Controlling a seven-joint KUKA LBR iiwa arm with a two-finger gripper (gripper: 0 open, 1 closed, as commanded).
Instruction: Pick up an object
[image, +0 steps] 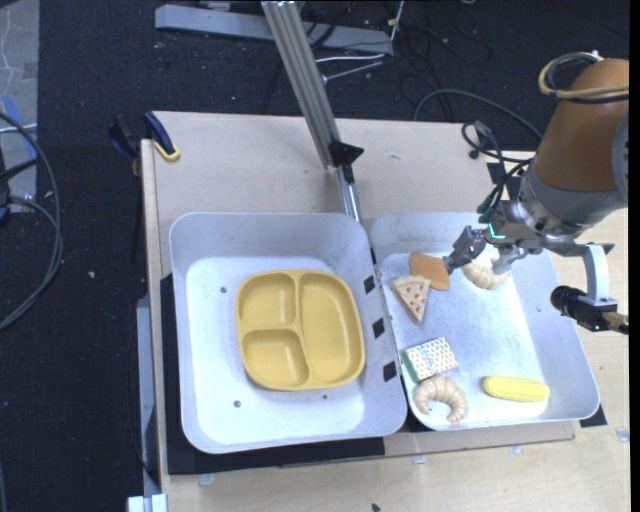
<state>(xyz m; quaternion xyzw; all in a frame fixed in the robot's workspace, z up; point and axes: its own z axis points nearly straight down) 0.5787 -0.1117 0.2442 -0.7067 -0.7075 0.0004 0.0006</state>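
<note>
My gripper (484, 256) hangs low over the far part of the right bin (545, 330), its two dark fingers spread apart and open. Just under and between the fingertips lies a pale bread-like piece (484, 277), resting on the bin floor. To its left, an orange flat piece (430, 269) almost touches the left finger (463, 250). A pizza slice (412, 297) lies a little nearer. A checked cracker (430, 357), a croissant (443, 397) and a yellow corn cob (515, 389) lie along the bin's near side.
The left bin (205, 300) holds a yellow divided plate (299, 329). A grey metal pole (310, 85) slants down to the ridge between the bins. Bare floor shows in the right bin between the pale piece and the corn.
</note>
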